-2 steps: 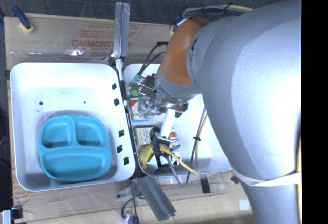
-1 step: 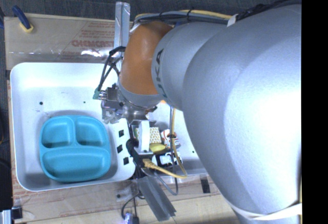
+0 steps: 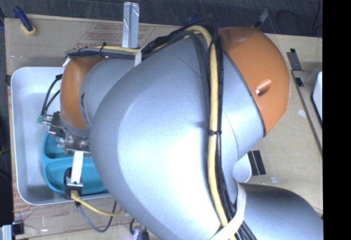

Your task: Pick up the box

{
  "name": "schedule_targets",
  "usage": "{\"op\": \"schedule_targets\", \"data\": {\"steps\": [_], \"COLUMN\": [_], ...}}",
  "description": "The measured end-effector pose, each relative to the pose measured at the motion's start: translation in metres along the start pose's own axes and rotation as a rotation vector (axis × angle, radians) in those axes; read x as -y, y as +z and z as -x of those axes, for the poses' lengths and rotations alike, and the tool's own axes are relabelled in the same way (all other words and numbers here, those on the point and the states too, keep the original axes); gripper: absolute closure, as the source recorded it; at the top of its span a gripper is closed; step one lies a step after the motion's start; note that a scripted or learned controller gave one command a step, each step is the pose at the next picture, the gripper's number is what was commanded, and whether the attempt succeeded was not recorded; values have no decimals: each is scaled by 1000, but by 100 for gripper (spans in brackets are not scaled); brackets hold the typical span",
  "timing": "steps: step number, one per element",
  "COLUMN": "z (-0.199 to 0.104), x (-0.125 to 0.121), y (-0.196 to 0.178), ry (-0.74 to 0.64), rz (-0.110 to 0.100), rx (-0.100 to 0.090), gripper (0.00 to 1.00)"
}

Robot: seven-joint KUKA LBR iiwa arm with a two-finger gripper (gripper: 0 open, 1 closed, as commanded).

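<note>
Box hidden behind the arm (image 3: 181,140); pincer state impossible to tell.

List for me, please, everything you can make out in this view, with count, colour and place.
bin: one, white, at the left of the bench, partly under the arm.
blue container: one, turquoise, inside the bin near its front edge; what it is cannot be told.
clamp: one, blue and yellow, at the far left corner of the bench.
metal post: one, silver, upright behind the bin.
arm: one, grey with orange bands, covering the middle, wrist down over the bin.
</note>
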State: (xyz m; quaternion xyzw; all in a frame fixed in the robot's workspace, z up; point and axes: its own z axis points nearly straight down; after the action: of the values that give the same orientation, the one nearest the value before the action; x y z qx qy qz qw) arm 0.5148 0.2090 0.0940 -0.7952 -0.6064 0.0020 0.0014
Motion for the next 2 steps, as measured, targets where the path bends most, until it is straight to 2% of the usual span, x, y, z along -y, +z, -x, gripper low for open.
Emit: {"op": "schedule_targets", "data": {"steps": [1, 2], "z": [19, 19], "x": [6, 7], "y": [-33, -42], "ry": [-228, -233], "rz": [-3, -8], "rx": [1, 3], "gripper": [100, 100]}}
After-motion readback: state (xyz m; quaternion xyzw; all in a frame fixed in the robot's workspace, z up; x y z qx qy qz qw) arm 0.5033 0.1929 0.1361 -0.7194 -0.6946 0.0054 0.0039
